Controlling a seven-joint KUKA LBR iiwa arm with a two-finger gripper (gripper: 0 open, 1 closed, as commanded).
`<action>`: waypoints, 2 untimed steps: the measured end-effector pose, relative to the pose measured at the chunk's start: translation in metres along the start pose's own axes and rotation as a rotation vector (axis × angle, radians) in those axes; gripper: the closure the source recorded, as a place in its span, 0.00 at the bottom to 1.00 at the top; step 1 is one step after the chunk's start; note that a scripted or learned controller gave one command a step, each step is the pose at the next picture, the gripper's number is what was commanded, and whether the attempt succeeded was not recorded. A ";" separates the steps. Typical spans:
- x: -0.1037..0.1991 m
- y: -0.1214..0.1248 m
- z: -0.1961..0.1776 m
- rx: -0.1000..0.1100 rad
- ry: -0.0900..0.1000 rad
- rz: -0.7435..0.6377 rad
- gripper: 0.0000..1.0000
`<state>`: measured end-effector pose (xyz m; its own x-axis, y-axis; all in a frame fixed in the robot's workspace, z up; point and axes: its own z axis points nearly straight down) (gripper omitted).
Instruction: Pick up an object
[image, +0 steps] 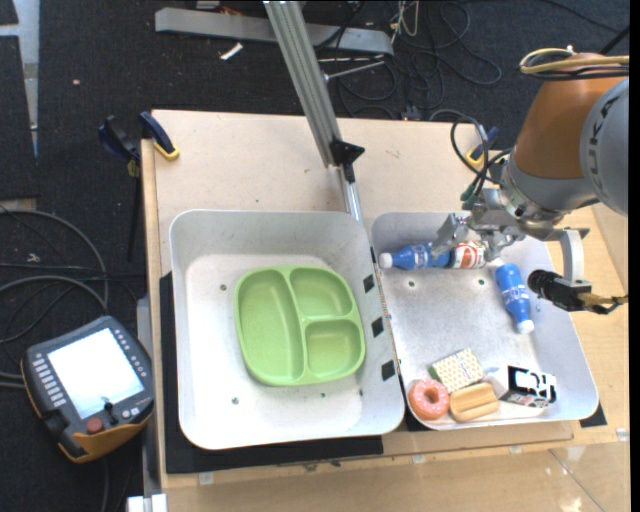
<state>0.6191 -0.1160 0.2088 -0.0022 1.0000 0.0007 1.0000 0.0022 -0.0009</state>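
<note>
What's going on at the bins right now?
The arm's tool is down in the right bin, at the cap end of a blue bottle with a red-and-white label. A second blue bottle lies beside it. A donut, a bread roll and a sponge sit near the front. The green divided plate sits in the left bin.

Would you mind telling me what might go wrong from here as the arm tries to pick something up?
The pincer sits over one end of a lying bottle, so an off-centre grip could let it swing or slip. That bottle lies near the bin wall, where the pincer might bump. A second bottle lies close by and could get knocked.
</note>
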 end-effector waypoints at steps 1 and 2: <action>0.000 0.000 0.000 0.000 0.000 0.000 0.00; -0.007 0.006 0.051 0.005 -0.001 0.002 0.00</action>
<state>0.6253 -0.1227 0.1574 0.0001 1.0000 0.0000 1.0000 -0.0001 -0.0060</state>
